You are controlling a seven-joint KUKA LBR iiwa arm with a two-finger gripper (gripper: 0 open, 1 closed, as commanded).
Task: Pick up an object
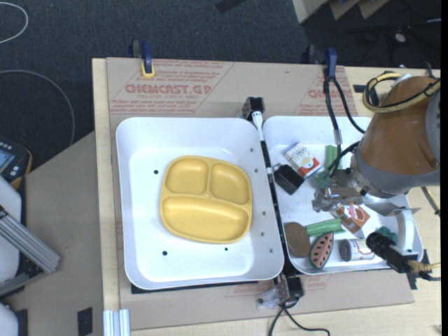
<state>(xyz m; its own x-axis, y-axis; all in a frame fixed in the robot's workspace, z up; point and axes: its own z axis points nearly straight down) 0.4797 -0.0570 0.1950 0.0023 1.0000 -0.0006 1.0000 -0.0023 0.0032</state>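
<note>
My gripper [332,196] is low in the middle of the right bin [280,128], coming in from the right under the grey and orange arm. A red and white packet [355,216] lies just to its lower right, partly under it. A green cylinder [323,227] lies just in front of it. A green thing [328,161] sits close behind, partly hidden by the wrist. To the left are a black block [288,179] and a small white and red carton [302,157]. Nothing is seen held.
At the right bin's front lie a brown oval piece [297,238], a red watermelon-like slice [321,250] and a small white bottle [353,249]. The left bin [133,187] holds a yellow divided plate [206,199]. A black rail [266,166] separates the bins.
</note>
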